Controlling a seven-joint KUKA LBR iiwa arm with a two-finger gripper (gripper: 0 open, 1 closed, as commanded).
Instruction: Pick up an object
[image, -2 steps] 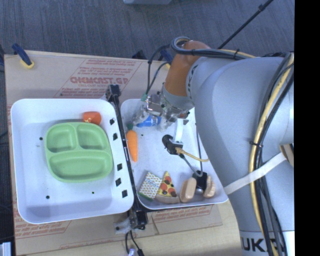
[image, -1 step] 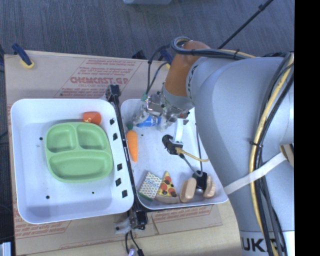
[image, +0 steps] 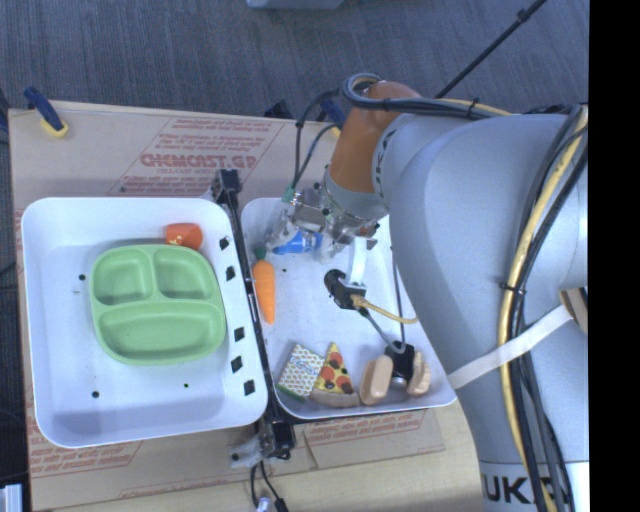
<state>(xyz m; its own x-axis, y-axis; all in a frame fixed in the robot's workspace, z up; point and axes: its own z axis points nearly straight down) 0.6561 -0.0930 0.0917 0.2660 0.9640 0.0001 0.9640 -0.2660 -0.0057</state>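
Gripper (image: 308, 222) is down in the right bin (image: 300, 310), at the bin's 11–12 o'clock corner. Can't tell from this angle what state it's in, the wrist body covers it.

Blue thing (image: 291, 243) sits right under the gripper, at its 6–7 o'clock, touching or nearly so. Can't confirm it's gripped. Looks like the likely target, that's my guess.

Carrot (image: 264, 290) lies at the gripper's 7 o'clock, along the bin's left wall, long axis running 12 to 6.

Further out, along the bin's 6 o'clock edge: pizza slice (image: 334, 372), a checkered block (image: 300, 370) touching it at 9 o'clock, and a hot dog (image: 393, 375) at 3 o'clock.

Left bin (image: 50, 330): green divided plate (image: 157, 304) in the middle, small red-orange toy (image: 183, 236) just off the plate at 12–1 o'clock.

Progress: reach looks done, the arm is at pick height over the blue thing. Nothing is visibly lifted. Left to do: secure the grip and raise clear of the bin. I'd call it mid-attempt, unconfirmed.
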